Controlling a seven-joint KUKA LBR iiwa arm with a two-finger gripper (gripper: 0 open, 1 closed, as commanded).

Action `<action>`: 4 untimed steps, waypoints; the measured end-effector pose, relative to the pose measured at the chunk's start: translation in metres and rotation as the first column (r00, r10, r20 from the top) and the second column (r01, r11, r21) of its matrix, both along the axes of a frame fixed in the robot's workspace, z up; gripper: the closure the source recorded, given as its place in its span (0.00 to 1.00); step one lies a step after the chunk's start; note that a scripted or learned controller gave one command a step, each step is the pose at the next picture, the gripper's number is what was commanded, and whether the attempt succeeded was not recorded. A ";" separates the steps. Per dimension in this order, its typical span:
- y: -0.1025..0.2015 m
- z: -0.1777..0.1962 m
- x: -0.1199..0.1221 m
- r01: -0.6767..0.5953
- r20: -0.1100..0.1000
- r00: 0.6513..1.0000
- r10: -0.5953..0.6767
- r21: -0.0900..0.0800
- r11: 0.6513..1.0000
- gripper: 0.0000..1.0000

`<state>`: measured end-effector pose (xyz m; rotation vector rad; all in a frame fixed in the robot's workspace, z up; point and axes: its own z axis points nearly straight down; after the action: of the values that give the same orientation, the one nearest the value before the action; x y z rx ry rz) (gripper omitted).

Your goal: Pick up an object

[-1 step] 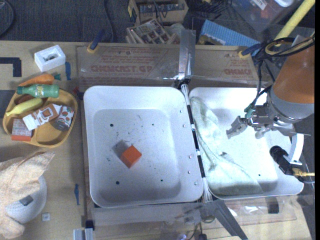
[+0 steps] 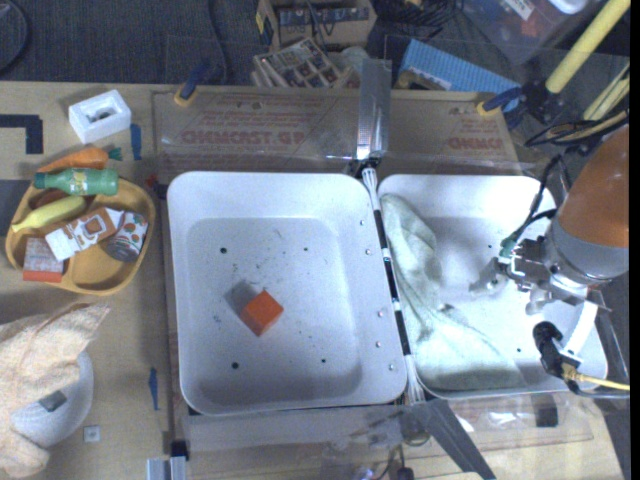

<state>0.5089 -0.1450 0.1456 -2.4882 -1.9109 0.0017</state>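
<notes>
An orange cube (image 2: 263,312) lies in the left bin (image 2: 200,208), a little left of its middle, casting a small shadow. A pale white-green cloth (image 2: 420,268) is spread over the left half of the right bin (image 2: 450,190), reaching toward its front. The arm comes in from the right with its orange band (image 2: 600,193) above the wrist. My gripper (image 2: 497,273) hangs low in the right bin near the cloth's right edge, far from the cube. I see nothing held in it.
A yellow bowl (image 2: 100,278) with toy food and packets stands left of the bins. A white box (image 2: 100,116) lies behind it, and a beige bag (image 2: 45,368) and a grey object (image 2: 50,408) lie at the front left. Clear panels rise behind the bins.
</notes>
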 end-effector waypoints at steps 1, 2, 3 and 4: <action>-0.067 0.026 0.031 0.132 0.004 0.991 -0.132 -0.004 0.991 0.00; -0.025 0.119 -0.005 0.560 0.003 0.829 -0.560 -0.004 0.829 0.00; 0.053 0.051 -0.030 0.708 -0.002 0.706 -0.708 -0.005 0.706 0.00; 0.014 0.066 -0.030 0.674 0.003 0.739 -0.674 -0.004 0.739 0.00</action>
<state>0.4789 -0.1306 0.2116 -3.0149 -0.8841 0.0022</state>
